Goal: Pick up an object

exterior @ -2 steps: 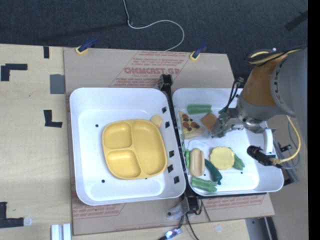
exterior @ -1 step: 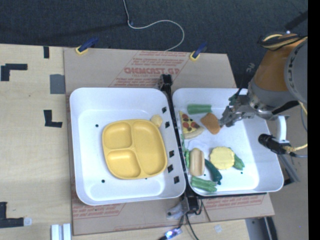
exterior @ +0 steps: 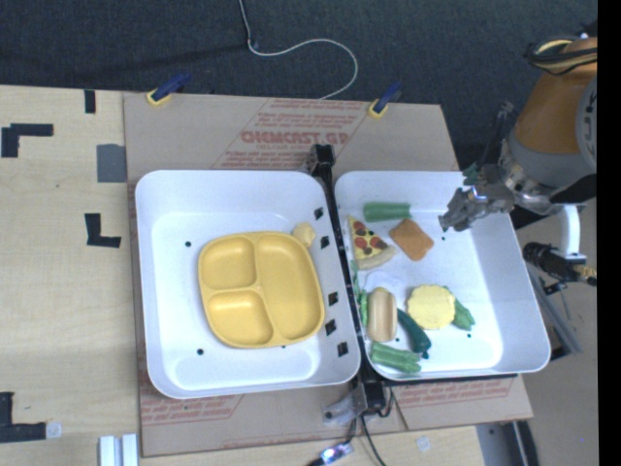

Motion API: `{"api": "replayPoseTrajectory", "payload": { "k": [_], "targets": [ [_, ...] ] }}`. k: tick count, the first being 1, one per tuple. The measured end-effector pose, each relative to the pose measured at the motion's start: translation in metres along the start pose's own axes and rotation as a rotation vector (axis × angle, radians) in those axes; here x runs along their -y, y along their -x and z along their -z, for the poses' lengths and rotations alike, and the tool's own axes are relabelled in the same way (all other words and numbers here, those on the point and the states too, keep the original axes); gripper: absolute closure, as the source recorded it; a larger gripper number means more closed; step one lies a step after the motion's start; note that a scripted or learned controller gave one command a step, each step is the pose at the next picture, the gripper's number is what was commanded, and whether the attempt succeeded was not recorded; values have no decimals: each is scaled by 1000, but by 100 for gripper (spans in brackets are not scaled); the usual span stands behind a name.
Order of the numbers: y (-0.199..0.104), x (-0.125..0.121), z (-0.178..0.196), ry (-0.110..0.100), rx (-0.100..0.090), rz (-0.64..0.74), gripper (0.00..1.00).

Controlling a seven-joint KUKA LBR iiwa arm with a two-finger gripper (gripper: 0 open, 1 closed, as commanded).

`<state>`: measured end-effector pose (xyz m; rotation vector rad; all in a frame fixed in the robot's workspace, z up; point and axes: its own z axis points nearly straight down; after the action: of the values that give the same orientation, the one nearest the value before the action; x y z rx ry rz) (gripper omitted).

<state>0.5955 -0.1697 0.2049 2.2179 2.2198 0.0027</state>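
Camera view shows the end effector [exterior: 456, 216] hovering over the right bin's [exterior: 514, 289] far right corner, fingers slightly parted and holding nothing, so the pick is not yet done, with the toast slice [exterior: 412, 239] lying just left of it.

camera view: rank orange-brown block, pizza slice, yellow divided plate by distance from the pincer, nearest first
1. Orange-brown block, right bin, just left of and below the pincer.
2. Pizza slice, right bin, by the divider.
3. Yellow divided plate, left bin, farthest.
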Motion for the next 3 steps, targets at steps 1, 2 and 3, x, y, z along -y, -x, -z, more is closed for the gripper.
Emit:
{"api": "replayPoseTrajectory", "payload": {
  "k": [1,2,3],
  "targets": [
    [0,-1,21,-2,-1,0,100],
    [-53,-23,14,-5,-2,6,100],
    [-104,-34,4,-5,-1,3,100]
  ]
}}
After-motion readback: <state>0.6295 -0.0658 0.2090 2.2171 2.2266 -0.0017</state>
